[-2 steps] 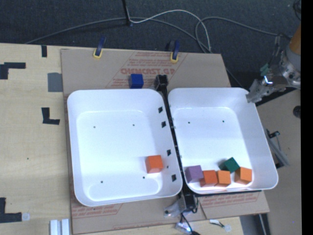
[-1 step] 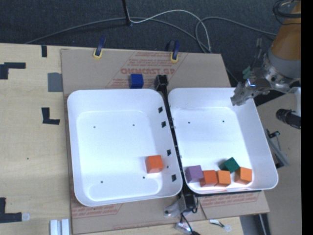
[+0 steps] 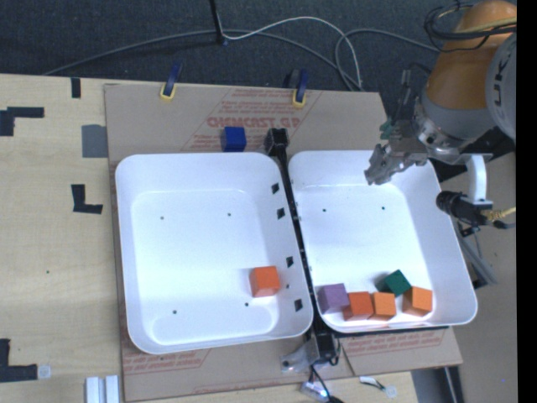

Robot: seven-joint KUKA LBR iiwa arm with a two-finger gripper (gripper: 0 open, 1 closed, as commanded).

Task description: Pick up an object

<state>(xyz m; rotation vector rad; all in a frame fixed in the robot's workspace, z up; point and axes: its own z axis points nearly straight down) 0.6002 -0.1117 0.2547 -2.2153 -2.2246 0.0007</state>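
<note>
Glossy white bins (image 3: 201, 175), small matte cubes (image 3: 265, 280).

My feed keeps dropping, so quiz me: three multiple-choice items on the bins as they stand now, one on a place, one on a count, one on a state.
1. Where is the lone orange block?
A. In the left bin
B. On the cardboard behind the bins
C. In the right bin

2. How many blocks lie in the right bin?
A. Two
B. Five
C. Eight

3. Where is the hand now?
A. Over the far edge of the right bin, apart from every block
B. Resting on the purple block
C. Down in the left bin

Answers: 1 A, it sits near the left bin's near right corner. 2 B, one purple, three orange and a green block crowd the near wall. 3 A, the blocks lie at the opposite end.
</note>
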